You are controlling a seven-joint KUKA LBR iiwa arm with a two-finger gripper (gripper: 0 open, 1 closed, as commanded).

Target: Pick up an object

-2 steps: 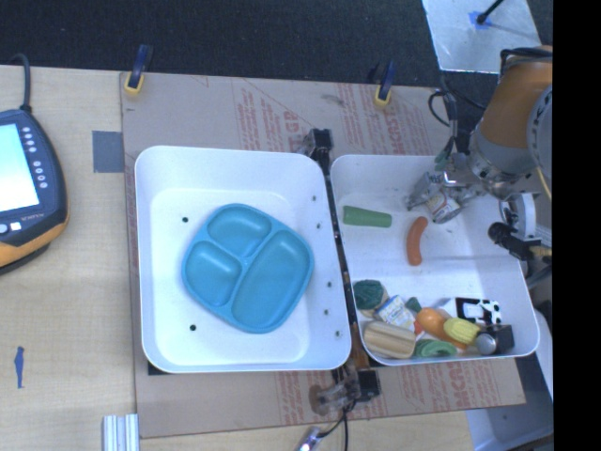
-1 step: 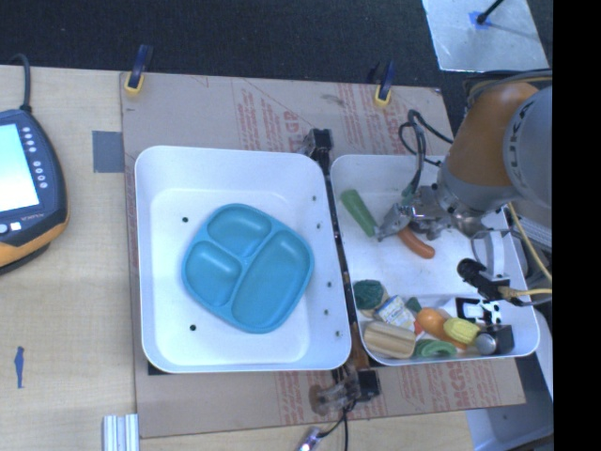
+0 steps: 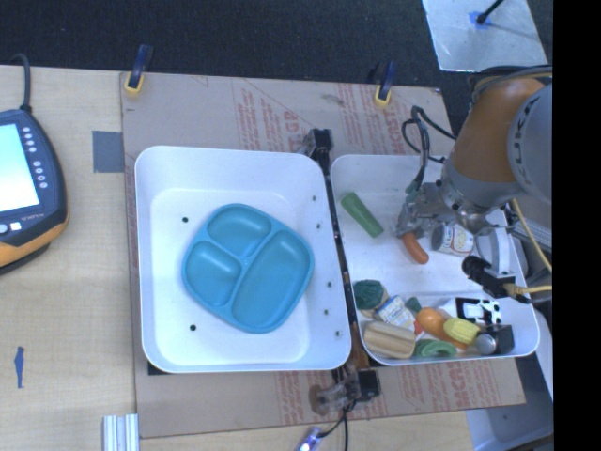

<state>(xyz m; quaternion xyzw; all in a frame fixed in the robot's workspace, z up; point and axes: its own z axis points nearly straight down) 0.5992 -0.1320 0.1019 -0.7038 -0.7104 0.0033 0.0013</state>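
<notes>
The claw (image 3: 420,225) hangs low in the right bin (image 3: 376,169), near its far edge, and its tips sit just above or against the upper end of an orange-red sausage-shaped toy (image 3: 414,248); whether the tips are spread or pressed together I cannot tell, since the wrist body covers them, and nothing shows as pinched. That toy looks like the likely thing to be picked, judging by how closely the claw stands over it. Going left to right across the surface (image 3: 84,289): one handheld control pendant (image 3: 23,186) lies at the left edge, out of the work area. One white left bin (image 3: 150,252) holds one blue divided plate (image 3: 248,267), lying flat in its middle, probably as a drop place. The right bin carries one green stick (image 3: 361,213) near its far left corner, lying alone and easy to reach, then the orange-red toy. Along the near edge a heap of about six small toys (image 3: 423,327) crowds together, touching, which would make a clean grasp there harder.
</notes>
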